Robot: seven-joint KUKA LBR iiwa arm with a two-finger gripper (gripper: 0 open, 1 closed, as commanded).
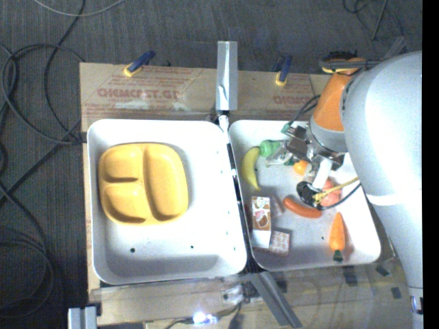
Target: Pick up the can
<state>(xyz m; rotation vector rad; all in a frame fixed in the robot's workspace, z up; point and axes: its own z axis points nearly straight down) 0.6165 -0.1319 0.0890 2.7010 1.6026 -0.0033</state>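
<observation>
Can: as best I can judge, it is the small green thing in the upper left of the right bin, just beside the top of the banana. The gripper sits close against the can's right side. I cannot tell whether it is spread or pressed together, nor whether it has the can at all.

The can seems to lie on its side, so a nudge could roll it into the banana or against the bin wall, where there is little room for a grasp. An off-centre squeeze might pop it loose on the smooth white floor. The small orange thing just below the gripper could get caught instead. The red sausage, carton and carrot lie lower and well clear.

The left bin holds a yellow plate. Both bins rest on cardboard held by clamps along the top. Around them is dark carpet strewn with cables.
</observation>
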